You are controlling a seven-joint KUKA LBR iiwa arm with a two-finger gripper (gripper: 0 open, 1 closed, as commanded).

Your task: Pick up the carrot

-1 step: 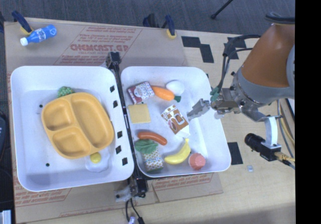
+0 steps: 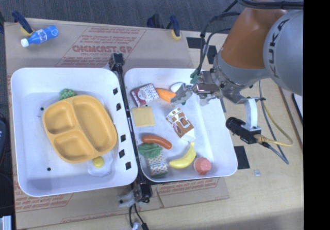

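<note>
The orange carrot [image 2: 165,94] lies near the back of the right bin [image 2: 219,136], between a small red-and-white packet [image 2: 144,94] and my gripper. My gripper [image 2: 181,93] hangs low just right of the carrot's thick end, its silvery fingers [image 2: 178,88] pointing left toward it. The fingers look slightly apart, and the carrot is beside them, not between them. The grey arm with its orange band [image 2: 252,33] reaches in from the right.
The right bin also holds a cheese slice [image 2: 143,117], a brown-and-white carton [image 2: 179,122], a sausage [image 2: 156,141], a banana [image 2: 183,159], a red fruit [image 2: 202,165] and a green-topped packet [image 2: 154,161]. The left bin holds a yellow divided plate [image 2: 80,127], broccoli [image 2: 66,93] and a fried egg [image 2: 99,163].
</note>
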